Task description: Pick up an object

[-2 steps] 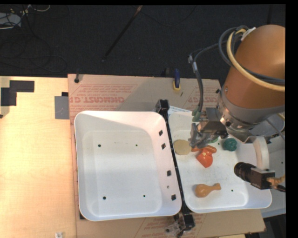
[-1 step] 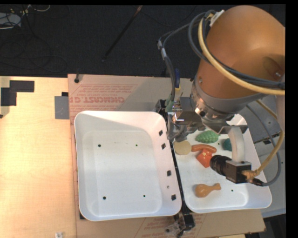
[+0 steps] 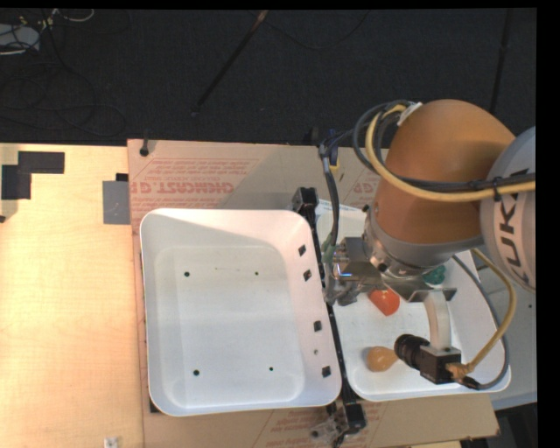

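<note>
While arm (image 3: 446, 175) hangs over right bin (image 3: 490, 367), gripper hidden beneath wrist, state indeterminate; red object (image 3: 385, 303), tan object (image 3: 380, 358) lie nearby.

A shallow white bin (image 3: 229, 311) sits left of centre on a sheet of brown cardboard (image 3: 210, 179) printed with red lettering, and small dark dots mark its floor near the corners. A second white bin (image 3: 490, 372) lies just beside it on the right, and a row of small black clips (image 3: 308, 275) runs along the seam between the two. The cardboard rests on a pale wooden bench (image 3: 66, 306) that carries a few dark rectangular patches (image 3: 39, 168) at its upper left, and beyond the bench the background is dark with thin cables (image 3: 52, 26) trailing across it.
</note>
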Tool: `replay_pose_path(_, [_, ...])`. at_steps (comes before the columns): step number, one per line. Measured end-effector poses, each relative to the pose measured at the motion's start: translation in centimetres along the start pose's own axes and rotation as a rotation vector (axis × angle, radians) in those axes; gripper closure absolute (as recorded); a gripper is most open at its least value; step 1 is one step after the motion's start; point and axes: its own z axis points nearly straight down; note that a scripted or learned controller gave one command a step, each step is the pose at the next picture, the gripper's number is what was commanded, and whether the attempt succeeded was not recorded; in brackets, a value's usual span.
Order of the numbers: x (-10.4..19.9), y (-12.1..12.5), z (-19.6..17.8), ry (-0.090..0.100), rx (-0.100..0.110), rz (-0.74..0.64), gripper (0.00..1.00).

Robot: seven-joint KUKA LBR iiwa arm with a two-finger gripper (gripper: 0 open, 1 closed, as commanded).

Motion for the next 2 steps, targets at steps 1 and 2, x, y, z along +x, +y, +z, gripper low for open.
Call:
replay_pose_path(1, [2.6, 0.1, -11.6, 0.007, -0.024, -0.007, 1.0])
replay_pose_path(2, [5.7, 7.4, -6.0, 0.002, -0.007, -0.009, 1.0])
